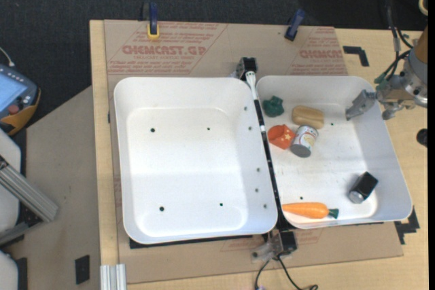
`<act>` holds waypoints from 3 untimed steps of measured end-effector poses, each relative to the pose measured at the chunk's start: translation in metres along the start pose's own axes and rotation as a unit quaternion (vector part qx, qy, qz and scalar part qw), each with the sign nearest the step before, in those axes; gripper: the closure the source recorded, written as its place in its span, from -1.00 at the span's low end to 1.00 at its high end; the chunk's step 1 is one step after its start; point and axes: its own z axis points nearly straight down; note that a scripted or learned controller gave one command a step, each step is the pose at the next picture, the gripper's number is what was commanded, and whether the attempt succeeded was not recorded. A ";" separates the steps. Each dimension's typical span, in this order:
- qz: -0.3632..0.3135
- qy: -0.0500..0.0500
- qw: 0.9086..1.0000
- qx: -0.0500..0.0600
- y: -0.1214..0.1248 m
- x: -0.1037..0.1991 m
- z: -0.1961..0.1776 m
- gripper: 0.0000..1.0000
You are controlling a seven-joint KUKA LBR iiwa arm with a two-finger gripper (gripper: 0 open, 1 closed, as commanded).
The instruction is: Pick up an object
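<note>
We see two white bins (136,166) on brown board (204,44) printed with red lettering. In the right bin lie an orange carrot (306,210) with a green tip, a dark green piece (273,105), a tan block (308,115), a red piece (279,136), a silver can (304,141) with a red-and-yellow label, and a black object (363,187).

my hand (372,105): small, grey metal, two short dark-grey fingers (356,108) with angular tips | my wrist (408,86): pale grey rounded housing, a teal-green patch near the hand's mount | my cables (395,44): thin black leads looping along the upper part | markings, screws: too blurred to tell
</note>
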 end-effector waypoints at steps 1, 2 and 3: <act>0.001 -0.002 1.000 -0.005 -0.044 -0.004 -0.120 -1.00; 0.000 -0.002 1.000 -0.002 -0.043 -0.003 -0.122 1.00; -0.003 0.001 1.000 -0.003 -0.115 0.066 -0.203 1.00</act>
